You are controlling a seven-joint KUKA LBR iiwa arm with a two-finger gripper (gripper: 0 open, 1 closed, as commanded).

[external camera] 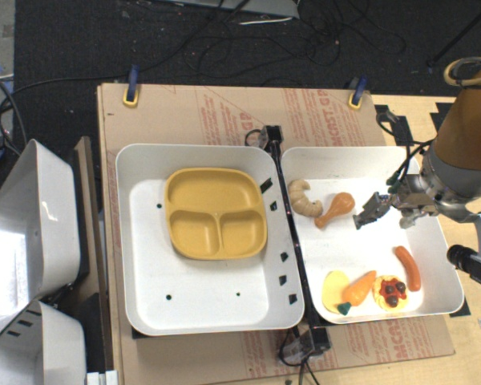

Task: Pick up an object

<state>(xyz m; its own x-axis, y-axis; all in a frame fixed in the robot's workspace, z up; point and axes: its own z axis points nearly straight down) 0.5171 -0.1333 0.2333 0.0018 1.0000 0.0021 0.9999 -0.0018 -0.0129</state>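
Note:
My gripper point(372, 212) hangs over the right bin point(433, 229), just right of a tan chicken drumstick point(337, 208). It points left toward the drumstick, and a small gap separates the two. A pale croissant-shaped piece point(304, 199) lies left of the drumstick, near the bin's left wall. Along the near edge lie an orange carrot point(359, 288) on a yellow disc point(333, 289), a small yellow piece with red and dark berries point(393, 291), and a red sausage point(408, 267). Nothing is seen in the gripper.
The left bin point(144, 239) holds a yellow divided plate point(216, 213). A black divider point(287, 231) runs between the two bins. The arm's grey and orange body point(465, 143) stands over the right bin's right edge. Cables lie on the dark floor behind the bench.

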